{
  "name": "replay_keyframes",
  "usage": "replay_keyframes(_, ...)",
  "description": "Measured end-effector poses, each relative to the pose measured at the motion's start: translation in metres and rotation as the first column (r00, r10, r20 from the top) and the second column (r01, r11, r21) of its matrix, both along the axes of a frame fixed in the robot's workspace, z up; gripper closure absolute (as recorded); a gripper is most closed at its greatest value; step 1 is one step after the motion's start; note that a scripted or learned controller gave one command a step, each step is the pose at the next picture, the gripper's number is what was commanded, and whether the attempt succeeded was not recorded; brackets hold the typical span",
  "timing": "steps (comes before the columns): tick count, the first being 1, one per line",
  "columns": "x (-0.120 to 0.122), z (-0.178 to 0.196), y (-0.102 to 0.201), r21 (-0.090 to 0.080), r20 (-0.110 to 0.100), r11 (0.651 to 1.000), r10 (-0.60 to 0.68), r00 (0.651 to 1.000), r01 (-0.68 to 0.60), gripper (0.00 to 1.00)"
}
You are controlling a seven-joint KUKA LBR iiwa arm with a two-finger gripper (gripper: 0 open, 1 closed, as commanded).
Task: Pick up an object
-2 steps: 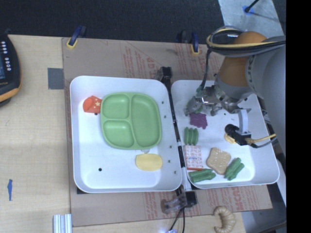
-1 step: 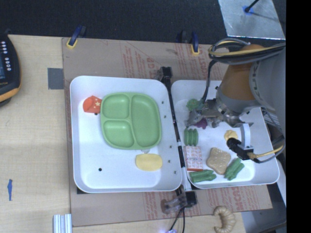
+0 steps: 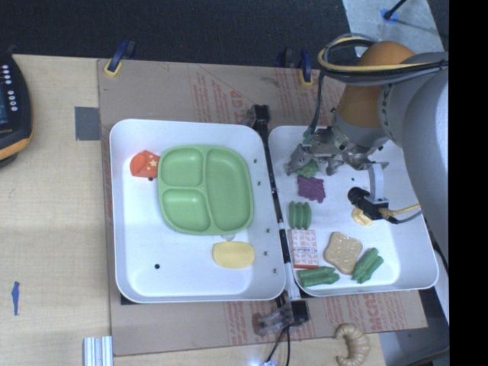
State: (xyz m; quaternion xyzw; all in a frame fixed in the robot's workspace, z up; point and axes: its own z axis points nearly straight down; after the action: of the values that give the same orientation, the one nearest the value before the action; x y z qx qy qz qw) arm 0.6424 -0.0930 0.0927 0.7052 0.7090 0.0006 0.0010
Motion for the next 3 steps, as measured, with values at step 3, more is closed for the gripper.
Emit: replay_keyframes(3,-0.013,0.0,-0.019,0.0,-0.002,1.0,0.001,1.0,-0.001,0.0)
